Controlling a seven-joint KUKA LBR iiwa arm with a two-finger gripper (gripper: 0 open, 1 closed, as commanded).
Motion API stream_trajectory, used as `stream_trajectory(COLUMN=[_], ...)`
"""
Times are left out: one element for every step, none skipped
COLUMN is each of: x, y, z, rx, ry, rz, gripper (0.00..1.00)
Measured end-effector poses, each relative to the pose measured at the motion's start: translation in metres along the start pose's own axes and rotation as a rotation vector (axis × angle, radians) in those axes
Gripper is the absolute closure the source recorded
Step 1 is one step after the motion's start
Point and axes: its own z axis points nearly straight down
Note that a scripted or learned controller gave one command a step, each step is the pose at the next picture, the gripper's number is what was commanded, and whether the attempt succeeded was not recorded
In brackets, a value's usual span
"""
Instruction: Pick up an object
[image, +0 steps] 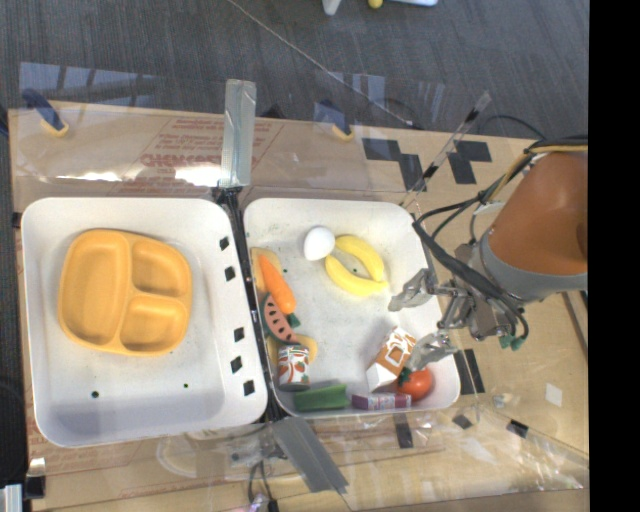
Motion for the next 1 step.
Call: stream_trajectory(x=[-0.036], y=[-0.0028], z=[0.1028], rx=[0.003], ry=[-0.014], rz=[0.026], gripper=[0.0])
